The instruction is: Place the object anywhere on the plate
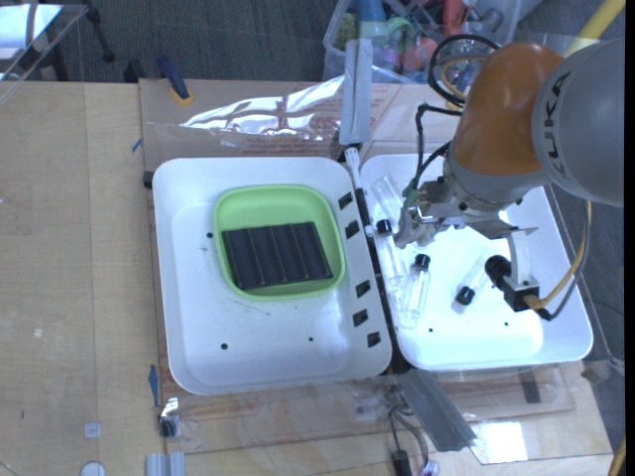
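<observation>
Two white bins sit side by side, and the dark ridged block (pixel 276 254) lies flat inside the green plate (pixel 283 197) in the left one, matte and slab-like. The gripper (pixel 409 224) hangs over the right bin (pixel 496 330); its grasp cannot be told. Judging placement done, lift away without brushing the plate.

Probably a robotics lab: wooden bench (pixel 60 266), taped-down bins (pixel 189 345), loose cables (pixel 407 444).

left bin (pixel 189 296): green plate (pixel 280 206) holding dark ridged slab (pixel 276 254) | right bin (pixel 496 340): pincer (pixel 407 228)
</observation>
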Available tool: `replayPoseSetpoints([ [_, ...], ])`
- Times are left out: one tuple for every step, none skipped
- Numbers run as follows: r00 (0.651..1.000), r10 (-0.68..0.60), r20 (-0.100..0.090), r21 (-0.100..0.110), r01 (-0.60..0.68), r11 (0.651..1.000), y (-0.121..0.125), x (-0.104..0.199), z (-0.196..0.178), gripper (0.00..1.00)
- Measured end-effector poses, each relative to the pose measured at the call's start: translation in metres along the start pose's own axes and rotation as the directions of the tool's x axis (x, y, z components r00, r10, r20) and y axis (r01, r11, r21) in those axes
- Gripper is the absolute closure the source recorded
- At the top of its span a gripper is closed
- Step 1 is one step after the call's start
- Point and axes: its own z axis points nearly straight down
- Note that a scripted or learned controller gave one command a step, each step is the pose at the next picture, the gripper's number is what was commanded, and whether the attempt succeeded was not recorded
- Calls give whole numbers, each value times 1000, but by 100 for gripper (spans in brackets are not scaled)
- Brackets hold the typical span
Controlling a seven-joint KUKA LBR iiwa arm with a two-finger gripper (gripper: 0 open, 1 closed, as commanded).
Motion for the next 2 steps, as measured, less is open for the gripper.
replayPoseSetpoints([
  [987,-162,0,0,162,987,-29,24,0,100],
  [987,-162,1,-1,162,987,-29,24,0,0],
])
